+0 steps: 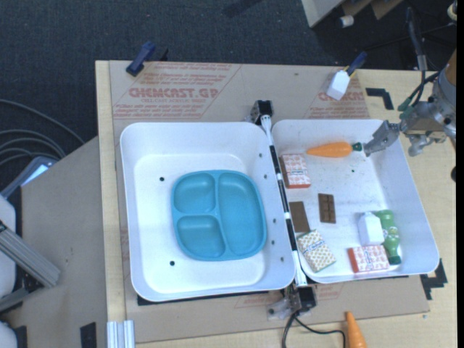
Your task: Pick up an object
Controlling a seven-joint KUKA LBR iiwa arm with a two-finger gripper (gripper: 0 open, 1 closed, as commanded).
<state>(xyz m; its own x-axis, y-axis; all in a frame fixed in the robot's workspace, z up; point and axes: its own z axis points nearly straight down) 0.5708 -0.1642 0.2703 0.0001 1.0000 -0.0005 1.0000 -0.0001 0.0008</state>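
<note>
Gripper (377,141) sits at far right of right bin (420,216), tip just beside carrot (330,150); can't tell if it's wide or narrow. Probably lining up on carrot w/ nothing held; blue tray (217,214) lies apart in left bin (138,194).

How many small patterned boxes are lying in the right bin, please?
3: one box by the bin's left wall near the carrot, one tilted at the front left, one at the front beside the green bottle. Nothing seems to hide another.
</note>
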